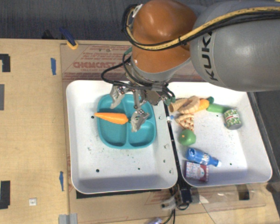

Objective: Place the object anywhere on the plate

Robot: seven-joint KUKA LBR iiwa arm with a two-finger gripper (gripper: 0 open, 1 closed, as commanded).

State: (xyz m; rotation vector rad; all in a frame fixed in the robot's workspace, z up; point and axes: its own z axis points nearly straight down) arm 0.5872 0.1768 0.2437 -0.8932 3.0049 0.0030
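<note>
An orange carrot [112,118] lies across the left part of the teal divided plate [147,136], which sits in the left white bin [84,162]. My gripper [126,108] hangs just above the plate, open, one finger [115,97] behind the carrot's right end and the other finger [138,118] in front of it. The carrot's thick end lies between the two fingers, resting on the plate. The arm's orange band and grey body cover the back of both bins.
The right bin [252,167] holds a green pear-like fruit [187,137], a tan toy [185,107], a second carrot with green top [210,105], a small green can [232,118], a blue bottle [203,158] and a red-white packet [196,171]. Cardboard covers the bench to the left.
</note>
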